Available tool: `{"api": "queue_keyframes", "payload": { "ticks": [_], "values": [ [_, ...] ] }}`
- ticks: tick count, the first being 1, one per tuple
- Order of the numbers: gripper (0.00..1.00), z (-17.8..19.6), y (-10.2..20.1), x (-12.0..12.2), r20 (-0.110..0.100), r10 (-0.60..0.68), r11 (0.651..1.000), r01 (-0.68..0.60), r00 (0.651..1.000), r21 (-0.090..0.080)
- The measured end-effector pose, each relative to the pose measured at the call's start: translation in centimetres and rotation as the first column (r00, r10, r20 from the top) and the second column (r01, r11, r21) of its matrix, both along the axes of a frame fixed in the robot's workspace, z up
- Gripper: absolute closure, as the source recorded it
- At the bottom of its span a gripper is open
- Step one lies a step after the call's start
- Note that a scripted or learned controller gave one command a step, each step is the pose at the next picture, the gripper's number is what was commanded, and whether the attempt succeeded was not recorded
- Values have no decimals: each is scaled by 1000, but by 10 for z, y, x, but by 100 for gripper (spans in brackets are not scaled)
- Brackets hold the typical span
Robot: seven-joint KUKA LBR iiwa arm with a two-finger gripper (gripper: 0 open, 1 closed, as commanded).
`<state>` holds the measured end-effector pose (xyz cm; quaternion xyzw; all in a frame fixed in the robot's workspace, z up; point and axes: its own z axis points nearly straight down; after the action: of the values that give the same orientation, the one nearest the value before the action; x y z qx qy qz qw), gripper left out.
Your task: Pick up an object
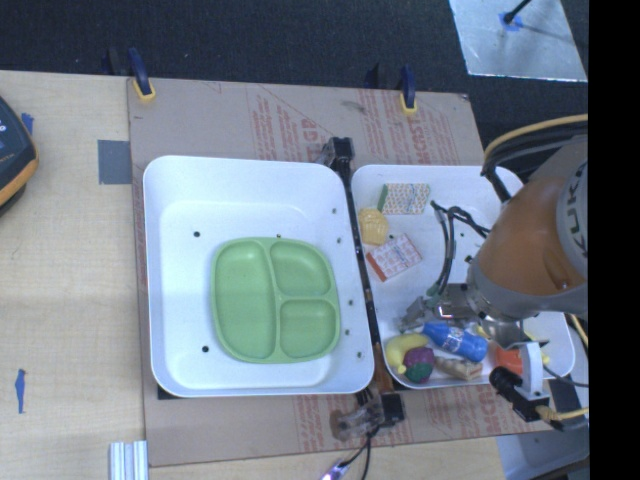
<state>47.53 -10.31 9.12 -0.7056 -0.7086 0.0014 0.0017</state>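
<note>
Risk: we judge clutter in right bin (395, 175) may spoil grasp; blue bottle (455, 341) touches neighbours. End effector (450, 313) state: we cannot tell.

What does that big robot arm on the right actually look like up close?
The arm is a thick, rounded body, grey with a broad orange band near the wrist and dark lettering on its side. Black cables loop off it, with a yellow-edged hose arching behind. The gripper is metallic.
</note>
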Motion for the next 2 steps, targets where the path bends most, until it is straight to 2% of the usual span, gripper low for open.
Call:
{"api": "queue_keyframes", "payload": {
  "ticks": [1,2],
  "values": [
    [0,1,-12,79,2,-1,1000,1,1000,0],
    [0,1,1,142,2,0,1000,0,1000,0]
  ]
}}
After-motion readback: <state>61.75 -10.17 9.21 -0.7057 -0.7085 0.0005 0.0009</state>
